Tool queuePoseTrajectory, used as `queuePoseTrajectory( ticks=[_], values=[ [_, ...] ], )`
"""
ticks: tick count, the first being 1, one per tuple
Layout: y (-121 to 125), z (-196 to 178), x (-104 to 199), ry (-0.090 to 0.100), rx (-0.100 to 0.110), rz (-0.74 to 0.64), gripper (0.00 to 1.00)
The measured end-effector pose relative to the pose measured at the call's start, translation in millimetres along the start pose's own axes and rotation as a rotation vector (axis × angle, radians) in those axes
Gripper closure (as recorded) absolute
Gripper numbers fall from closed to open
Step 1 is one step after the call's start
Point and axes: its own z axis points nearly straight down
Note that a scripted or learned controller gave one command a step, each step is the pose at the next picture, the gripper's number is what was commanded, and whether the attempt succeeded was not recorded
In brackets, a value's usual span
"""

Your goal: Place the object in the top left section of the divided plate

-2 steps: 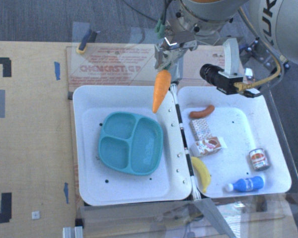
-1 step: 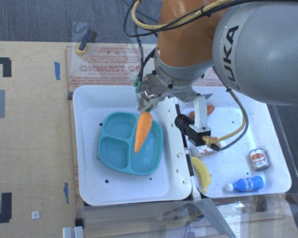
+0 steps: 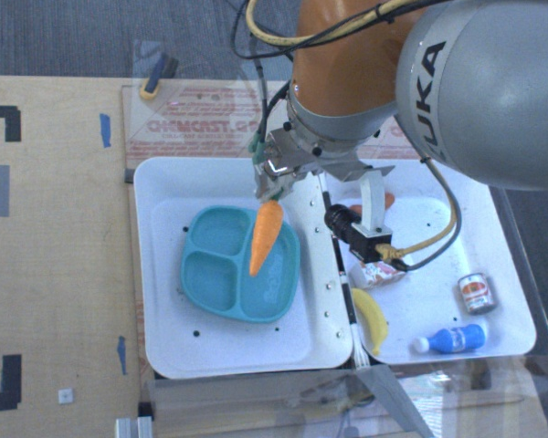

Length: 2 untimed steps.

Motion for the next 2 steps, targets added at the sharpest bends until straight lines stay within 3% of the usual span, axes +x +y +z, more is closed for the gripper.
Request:
queuePoseTrajectory(
  ticks=[1,2],
  values=[
    [-19.0,121.6,59.8,0.002,0.001,-0.361,1.0],
    [-15.2,117.7,-49.2,0.0,-0.003,-0.49,1.0]
  ],
)
